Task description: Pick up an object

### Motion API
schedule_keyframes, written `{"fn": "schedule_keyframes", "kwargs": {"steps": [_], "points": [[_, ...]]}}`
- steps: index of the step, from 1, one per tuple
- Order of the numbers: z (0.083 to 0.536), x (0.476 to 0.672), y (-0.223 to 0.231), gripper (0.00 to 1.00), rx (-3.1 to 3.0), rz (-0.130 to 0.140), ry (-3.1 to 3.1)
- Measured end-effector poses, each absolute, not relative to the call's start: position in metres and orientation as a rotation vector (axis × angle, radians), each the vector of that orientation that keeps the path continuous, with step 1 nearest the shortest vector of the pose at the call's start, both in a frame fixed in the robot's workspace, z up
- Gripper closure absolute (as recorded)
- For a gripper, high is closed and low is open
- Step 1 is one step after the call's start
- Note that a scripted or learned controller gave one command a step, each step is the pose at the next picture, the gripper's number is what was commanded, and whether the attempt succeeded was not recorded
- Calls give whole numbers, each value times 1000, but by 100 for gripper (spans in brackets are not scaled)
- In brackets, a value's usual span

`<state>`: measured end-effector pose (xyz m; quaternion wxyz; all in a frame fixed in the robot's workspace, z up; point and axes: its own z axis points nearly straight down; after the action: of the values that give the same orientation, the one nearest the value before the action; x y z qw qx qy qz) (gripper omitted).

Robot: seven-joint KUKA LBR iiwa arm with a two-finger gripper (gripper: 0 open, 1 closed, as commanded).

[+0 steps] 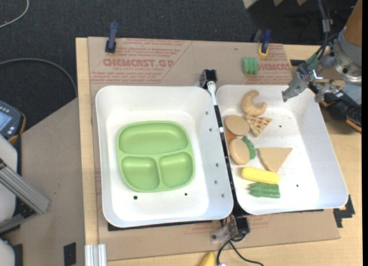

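The toy foods lie packed along the right bin's [322, 144] left side: croissant [252, 102] at 12 o'clock, corn [260, 174] at 6. My gripper [294, 88] hovers near the far rim, holding nothing; its opening I cannot tell. I fear the pieces touch, so fingers may push neighbours or close on none.

A green tray [155, 155] lies in the left bin [109, 144]. Behind that bin, two blue clamps [111, 35] grip the cardboard [172, 57].
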<state>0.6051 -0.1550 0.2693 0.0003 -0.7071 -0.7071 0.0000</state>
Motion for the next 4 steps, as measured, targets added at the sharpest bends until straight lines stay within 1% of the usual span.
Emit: {"fn": "schedule_keyframes", "kwargs": {"steps": [1, 2, 3, 4], "points": [[235, 545, -51, 0, -2204, 2, -2225], [181, 475, -3, 0, -2210, 10, -2218], [195, 480, -6, 100, -2225, -3, -2220], [184, 518, 17, 100, -2220, -3, -2225]]}}
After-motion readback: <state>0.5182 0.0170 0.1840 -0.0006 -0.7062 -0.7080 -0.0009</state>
